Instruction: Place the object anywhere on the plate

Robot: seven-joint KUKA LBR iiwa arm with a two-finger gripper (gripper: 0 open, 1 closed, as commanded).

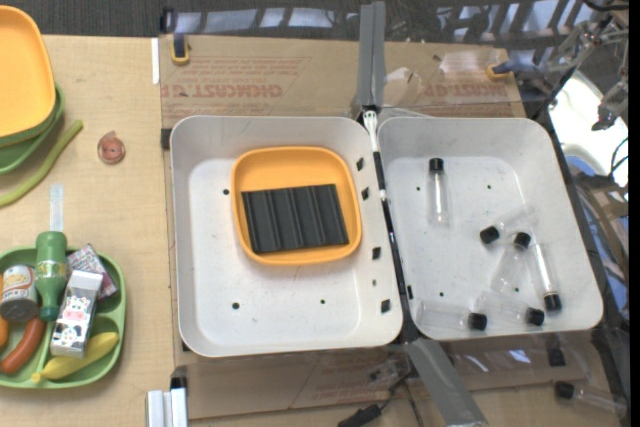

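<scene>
An orange square plate (294, 159) sits in the left white bin (210, 300), toward its upper middle. A dark grey ribbed rectangular object (296, 218) lies flat on the plate and covers most of its centre. The right white bin (465, 155) holds several clear vials with black caps, one upright-looking near the top (437, 190) and others lying scattered at the lower right (541, 267).
Left of the bins, the wooden table carries a yellow dish on a green one (20, 80), a small pink piece (111, 148), and a green tray of toy food (62, 320). Cardboard (260, 80) lies behind the bins. Cables and frame parts crowd the far right.
</scene>
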